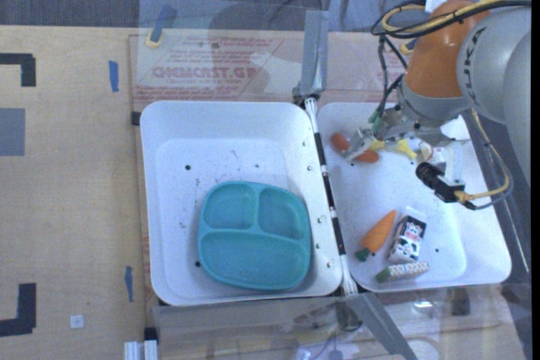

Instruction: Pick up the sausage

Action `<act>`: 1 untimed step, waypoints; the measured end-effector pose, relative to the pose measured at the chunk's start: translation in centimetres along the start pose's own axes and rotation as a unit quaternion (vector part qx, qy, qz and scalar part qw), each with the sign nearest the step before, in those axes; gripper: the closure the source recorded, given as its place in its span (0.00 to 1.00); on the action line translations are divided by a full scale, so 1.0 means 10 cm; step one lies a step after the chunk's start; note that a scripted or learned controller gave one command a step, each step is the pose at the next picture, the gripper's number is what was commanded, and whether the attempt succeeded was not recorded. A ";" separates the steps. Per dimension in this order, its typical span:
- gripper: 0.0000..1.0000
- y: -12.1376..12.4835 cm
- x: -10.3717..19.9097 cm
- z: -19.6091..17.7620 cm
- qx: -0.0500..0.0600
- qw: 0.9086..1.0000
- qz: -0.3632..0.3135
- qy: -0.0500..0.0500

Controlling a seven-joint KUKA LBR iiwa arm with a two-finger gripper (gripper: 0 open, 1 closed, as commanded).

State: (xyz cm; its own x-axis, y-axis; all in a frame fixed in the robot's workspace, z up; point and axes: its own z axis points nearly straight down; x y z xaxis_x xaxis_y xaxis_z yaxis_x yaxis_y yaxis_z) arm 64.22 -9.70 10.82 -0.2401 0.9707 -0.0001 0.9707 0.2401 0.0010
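In the right bin point(472, 261), a small reddish-brown sausage point(339, 141) lies near the far left corner. An orange-red piece point(366, 156) lies just to its right. My gripper point(374, 139) hangs low over that corner, right beside the sausage and above the orange-red piece. The grey arm with its orange band point(439, 55) reaches in from the right above it. I see nothing lifted off the bin floor.
The right bin also holds a carrot point(380, 232), a small black-and-white box point(409, 239), a pale ribbed item point(405, 270) and a yellow piece point(406, 149). A teal divided plate point(253, 236) lies in the left bin point(169, 139). Cables hang off the wrist.
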 end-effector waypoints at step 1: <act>0.00 -0.10 0.02 0.20 -0.002 1.000 0.022 0.000</act>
State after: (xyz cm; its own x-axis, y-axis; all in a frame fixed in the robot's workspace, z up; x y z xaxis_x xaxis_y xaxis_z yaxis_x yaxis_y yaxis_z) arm 63.17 -9.78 8.82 -0.1975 0.9803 -0.0003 0.9803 0.1975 0.0056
